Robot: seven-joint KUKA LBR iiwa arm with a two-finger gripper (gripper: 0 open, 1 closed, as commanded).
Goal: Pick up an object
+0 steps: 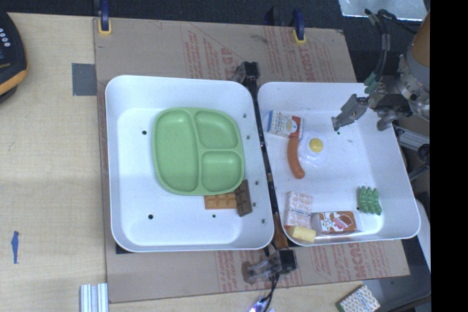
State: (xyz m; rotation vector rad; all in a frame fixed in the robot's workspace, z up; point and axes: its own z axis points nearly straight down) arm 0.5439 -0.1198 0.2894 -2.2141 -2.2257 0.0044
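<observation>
Over the right-hand shallow white bin (380,164), near its far right rim, hangs the two-finger gripper (365,113) of the grey arm. Its dark fingers are spread apart, one reaching toward the bin's middle and the other back toward the rim, and nothing sits between them. To my eye it is poised above the bin floor, not yet down on anything, which suits the start of a pick.

Taking that bin as the landmark, the closest candidate is a small fried-egg toy, white with a yellow yolk (315,146), lying on the floor just inward of the gripper. Touching or just beside it is an orange sausage-shaped toy (295,158), and beyond that, by the bin's inner wall, a small white carton with blue print and a red corner (281,124). Along the near wall lie a green studded block (368,200), a flat red-and-white packet (334,223), a pale printed sachet (297,209) and a little yellow piece (305,234).

Left of the landmark bin, the second white bin (124,157) holds a green divided plastic plate (197,150), with an orange flat brick (220,202) and a dark brown block (243,197) beside it.

The egg looks like the likeliest target, though it is low and flat, so the fingers may slide off it.
</observation>
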